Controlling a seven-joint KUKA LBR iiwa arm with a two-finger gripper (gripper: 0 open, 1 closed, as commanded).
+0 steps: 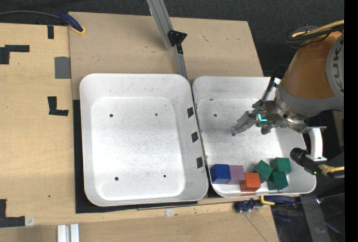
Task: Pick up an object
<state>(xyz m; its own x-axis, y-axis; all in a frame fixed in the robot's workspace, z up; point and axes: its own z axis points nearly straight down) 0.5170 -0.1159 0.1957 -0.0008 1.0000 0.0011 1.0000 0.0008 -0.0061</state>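
Observation:
Several small blocks lie along the near edge of the right bin (pixel 224 90): a blue block (pixel 220 173), a pale purple block (pixel 236 172), an orange block (pixel 251 181), and green blocks (pixel 272 173) clustered at the right. My gripper (pixel 241 125) hangs over the middle of the right bin, pointing left, well above and behind the blocks. Nothing shows between its fingers. The arm's orange band (pixel 313 67) rises at the right.
The left bin (pixel 89 95) sits beside the right one, sharing a divider with black clips (pixel 194 136). A grey metal pole (pixel 159 3) slants in from the top to the bins' far edge. A black mat lies under the left bin.

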